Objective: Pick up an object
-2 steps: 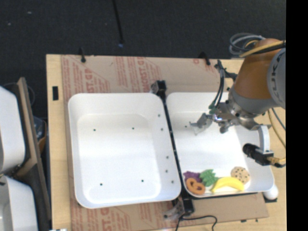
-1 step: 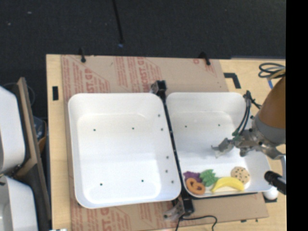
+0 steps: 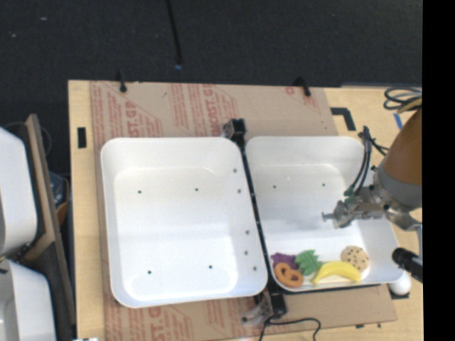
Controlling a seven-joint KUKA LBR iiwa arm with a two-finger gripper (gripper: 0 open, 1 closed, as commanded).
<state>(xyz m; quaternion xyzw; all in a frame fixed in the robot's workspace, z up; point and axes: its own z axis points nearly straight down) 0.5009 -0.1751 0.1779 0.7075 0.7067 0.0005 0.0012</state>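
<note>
Here, two white bins, the left bin and the right bin, are sitting on a cardboard-covered bench against a dark floor. The gripper is hanging over the right bin; I cannot tell its state, too small and blurred. The toy foods, a banana, cookie, pretzel and green leaf, are lying along the near wall.

You see two white bins, the left bin and right bin, touching on a cardboard sheet that covers the wooden bench.
</note>
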